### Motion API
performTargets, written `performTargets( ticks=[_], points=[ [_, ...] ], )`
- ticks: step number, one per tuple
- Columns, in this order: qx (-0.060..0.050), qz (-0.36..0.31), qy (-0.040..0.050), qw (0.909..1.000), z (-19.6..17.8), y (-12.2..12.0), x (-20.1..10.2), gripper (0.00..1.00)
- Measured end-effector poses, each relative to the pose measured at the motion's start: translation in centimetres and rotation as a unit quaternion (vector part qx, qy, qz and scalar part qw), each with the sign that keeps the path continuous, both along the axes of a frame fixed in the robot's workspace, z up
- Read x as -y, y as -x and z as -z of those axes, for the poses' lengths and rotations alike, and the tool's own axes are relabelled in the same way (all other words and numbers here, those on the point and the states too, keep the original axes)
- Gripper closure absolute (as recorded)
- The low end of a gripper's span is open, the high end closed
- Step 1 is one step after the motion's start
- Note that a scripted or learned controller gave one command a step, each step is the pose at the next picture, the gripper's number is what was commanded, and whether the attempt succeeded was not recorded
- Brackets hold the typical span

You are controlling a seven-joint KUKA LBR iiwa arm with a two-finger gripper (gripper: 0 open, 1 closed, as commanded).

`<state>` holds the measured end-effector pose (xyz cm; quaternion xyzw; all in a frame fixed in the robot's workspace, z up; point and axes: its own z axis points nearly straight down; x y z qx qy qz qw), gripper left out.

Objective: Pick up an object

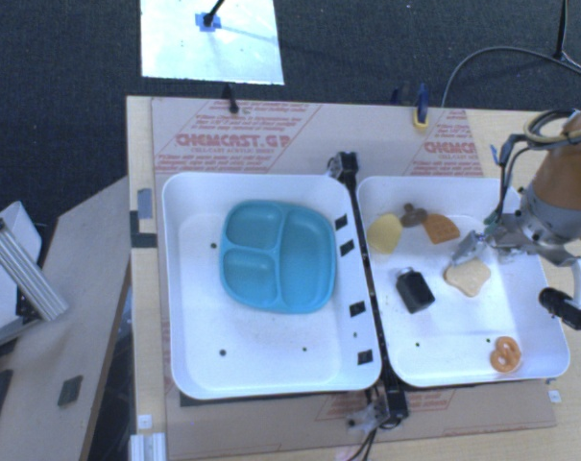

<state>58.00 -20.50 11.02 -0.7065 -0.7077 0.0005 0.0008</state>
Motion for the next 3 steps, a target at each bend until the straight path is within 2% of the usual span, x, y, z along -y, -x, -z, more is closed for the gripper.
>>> performTargets(
  ticks=[1, 3],
  points=[
    [0.003, 0.000, 0.0013, 1.0000, -1.4, -0.2, 0.1, 1.00],
    [0.004, -0.002, 0.0013, 1.0000, -10.2, -0.5, -0.2, 1.00]
  ],
)
